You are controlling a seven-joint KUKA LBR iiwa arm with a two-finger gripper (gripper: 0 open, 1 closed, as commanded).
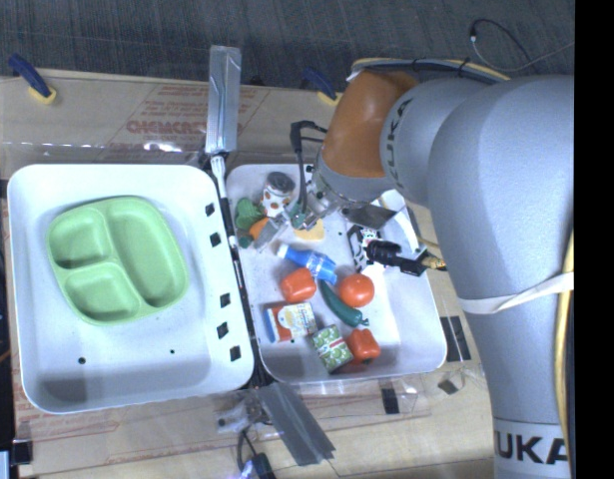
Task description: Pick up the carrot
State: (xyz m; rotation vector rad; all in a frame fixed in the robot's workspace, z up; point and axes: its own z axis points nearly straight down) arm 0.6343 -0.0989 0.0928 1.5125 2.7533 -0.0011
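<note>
I see the gripper [299, 216] low at the right bin's [418, 319] upper-left corner, can't tell its finger state, and I take the orange bit by the green piece as the carrot [257, 229], just left of it, near the divider.

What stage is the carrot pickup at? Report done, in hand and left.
Done: the grey arm with the orange band has reached over the right white bin, its pincer down near the bin's upper left corner. In hand: it sits close to the small orange carrot with green top by the left wall; no grasp is visible. Left: gripping the carrot and lifting it clear.
</note>
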